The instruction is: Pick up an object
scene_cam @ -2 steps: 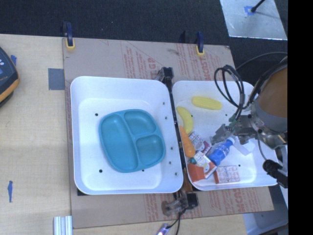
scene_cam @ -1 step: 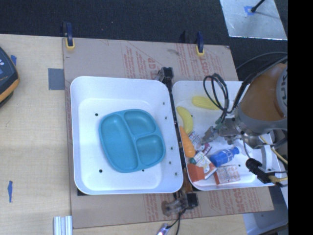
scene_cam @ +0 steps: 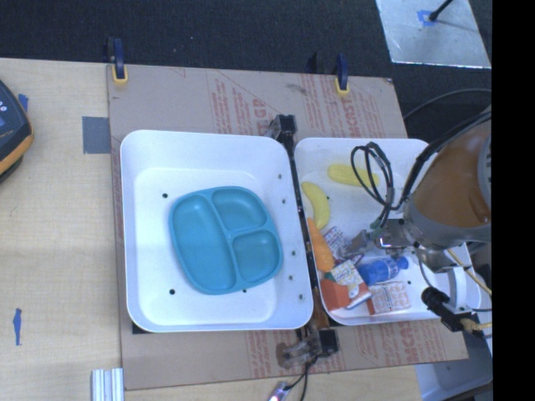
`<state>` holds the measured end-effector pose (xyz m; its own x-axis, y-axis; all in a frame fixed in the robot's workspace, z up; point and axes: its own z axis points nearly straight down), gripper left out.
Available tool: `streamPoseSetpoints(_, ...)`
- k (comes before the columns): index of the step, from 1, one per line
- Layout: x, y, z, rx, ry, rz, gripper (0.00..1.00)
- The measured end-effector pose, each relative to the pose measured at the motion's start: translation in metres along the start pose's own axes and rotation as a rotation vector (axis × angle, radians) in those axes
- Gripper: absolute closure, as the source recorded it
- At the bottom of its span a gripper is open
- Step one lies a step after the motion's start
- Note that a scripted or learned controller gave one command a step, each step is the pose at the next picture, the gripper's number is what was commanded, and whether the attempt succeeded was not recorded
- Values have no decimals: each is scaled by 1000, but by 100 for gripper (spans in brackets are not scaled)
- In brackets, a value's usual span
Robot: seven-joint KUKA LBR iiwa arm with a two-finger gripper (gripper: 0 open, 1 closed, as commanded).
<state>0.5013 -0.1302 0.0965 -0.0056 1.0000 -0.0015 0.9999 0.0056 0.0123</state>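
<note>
A robotics lab: two white bins [scene_cam: 134,224] sit on cardboard [scene_cam: 242,98] clamped [scene_cam: 119,61] to a bench, cables [scene_cam: 372,174] at right, taped floor [scene_cam: 430,19] at upper right.

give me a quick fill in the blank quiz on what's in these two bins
1. The blue divided plate lies in the ____ bin.
2. The plate has ____ compartments.
3. The two yellow bananas lie in the ____ bin.
4. The arm's band above the wrist is ____.

Missing words: left; three; right; orange
</note>
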Motion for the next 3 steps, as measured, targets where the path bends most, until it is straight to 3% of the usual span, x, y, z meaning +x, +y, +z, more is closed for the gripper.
streamPoseSetpoints(1,6,103,5,13,2,2,0)
streamPoseSetpoints(2,31,153,8,26,1,5,0)
streamPoseSetpoints(3,2,153,7,22,2,5,0)
